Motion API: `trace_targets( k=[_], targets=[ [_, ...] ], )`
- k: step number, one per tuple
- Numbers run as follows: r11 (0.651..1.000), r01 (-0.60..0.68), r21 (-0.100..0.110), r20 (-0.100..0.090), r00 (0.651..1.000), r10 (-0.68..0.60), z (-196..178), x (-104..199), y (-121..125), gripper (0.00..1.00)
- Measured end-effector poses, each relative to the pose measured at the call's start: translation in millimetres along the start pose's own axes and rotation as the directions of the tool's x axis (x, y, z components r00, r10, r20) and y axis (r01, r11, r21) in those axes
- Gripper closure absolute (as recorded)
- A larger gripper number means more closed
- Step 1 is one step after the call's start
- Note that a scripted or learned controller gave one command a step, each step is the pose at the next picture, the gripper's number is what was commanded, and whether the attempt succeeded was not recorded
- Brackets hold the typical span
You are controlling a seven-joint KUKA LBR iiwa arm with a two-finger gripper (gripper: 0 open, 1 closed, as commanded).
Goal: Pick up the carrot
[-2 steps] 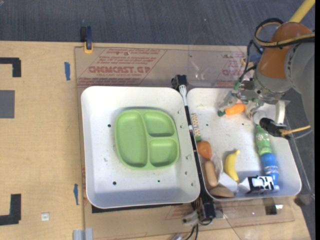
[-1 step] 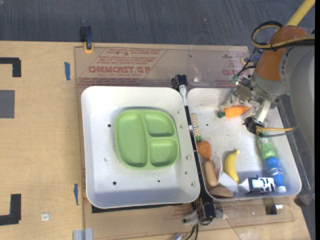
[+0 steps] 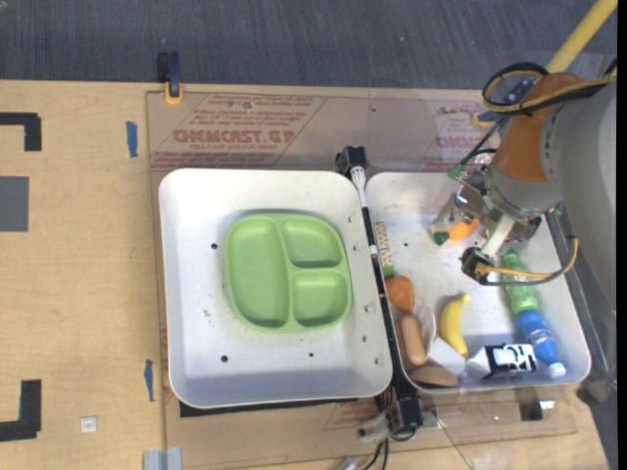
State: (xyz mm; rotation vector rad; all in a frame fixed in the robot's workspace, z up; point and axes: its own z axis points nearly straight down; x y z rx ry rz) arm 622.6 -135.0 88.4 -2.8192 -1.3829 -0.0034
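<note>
The carrot (image 3: 459,229) is a small orange piece with a green top. It lies in the upper part of the right bin (image 3: 416,196), near its back wall. My gripper (image 3: 463,241) reaches in from the right and sits right over the carrot, covering part of it. The grey arm with its orange band (image 3: 522,145) comes down from the upper right corner.
Also in the right bin are a banana (image 3: 454,322), an orange ball (image 3: 399,291), a brown sausage-shaped toy (image 3: 412,338), a green and blue bottle (image 3: 530,311) along the right wall, and a small black-and-white box (image 3: 510,357). A green divided plate (image 3: 288,270) rests in the left bin (image 3: 186,292).
</note>
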Motion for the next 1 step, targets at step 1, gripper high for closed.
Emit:
trace_targets(
  k=[1],
  targets=[
    [1.0,0.005,-0.004,0.005,1.0,-0.005,-11.7,-0.4,1.5,1.0]
  ],
)
